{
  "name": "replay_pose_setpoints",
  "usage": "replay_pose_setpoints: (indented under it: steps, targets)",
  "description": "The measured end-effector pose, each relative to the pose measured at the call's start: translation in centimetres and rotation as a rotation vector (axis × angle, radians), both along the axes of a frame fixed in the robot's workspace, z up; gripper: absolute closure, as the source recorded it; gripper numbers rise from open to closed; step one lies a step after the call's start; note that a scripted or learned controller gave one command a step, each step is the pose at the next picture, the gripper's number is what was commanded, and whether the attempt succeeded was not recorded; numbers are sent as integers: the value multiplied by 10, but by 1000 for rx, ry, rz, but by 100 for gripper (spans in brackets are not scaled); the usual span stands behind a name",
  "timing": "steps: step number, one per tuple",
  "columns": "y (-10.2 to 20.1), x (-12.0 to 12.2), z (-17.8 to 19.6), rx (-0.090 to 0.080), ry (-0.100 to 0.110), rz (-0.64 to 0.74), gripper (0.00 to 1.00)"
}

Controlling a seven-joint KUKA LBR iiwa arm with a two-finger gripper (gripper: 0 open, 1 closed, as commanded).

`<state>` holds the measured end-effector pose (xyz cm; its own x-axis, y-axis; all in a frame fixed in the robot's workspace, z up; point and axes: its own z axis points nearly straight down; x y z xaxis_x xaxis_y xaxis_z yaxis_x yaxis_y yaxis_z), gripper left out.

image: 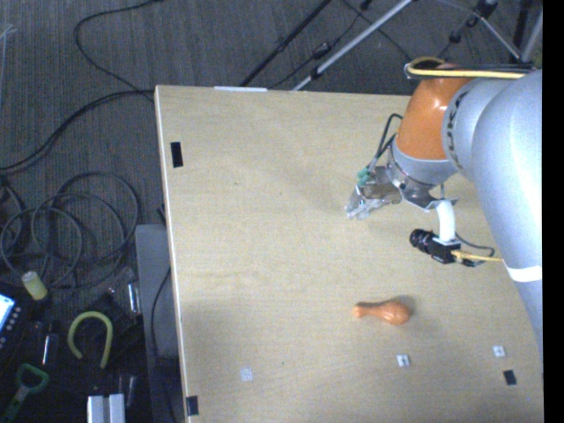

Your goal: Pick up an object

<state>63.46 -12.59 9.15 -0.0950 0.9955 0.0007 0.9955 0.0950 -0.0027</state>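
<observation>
Orange pear-shaped object (384,311) lies on smooth pale wood near the metallic pincer (359,206).

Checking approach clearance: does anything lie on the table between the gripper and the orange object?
Nothing visible does. The gripper is above bare tabletop, and the orange object lies alone nearer the front edge, apart from it.

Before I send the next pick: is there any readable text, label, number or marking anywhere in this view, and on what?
None can be read.
Bench top: small black and white tags near its edges, e.g. and, too small to read.
Orange object: no writing seen.
Arm and gripper: no label legible.
Floor items at left: too blurred to tell.
</observation>
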Motion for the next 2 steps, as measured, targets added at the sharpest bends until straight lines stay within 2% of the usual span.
replay_pose_setpoints:
  steps: [1,2]
  targets:
    - [0,0,0,0,0,0,0]
    - [12,33,-8,-3,-2,141,0]
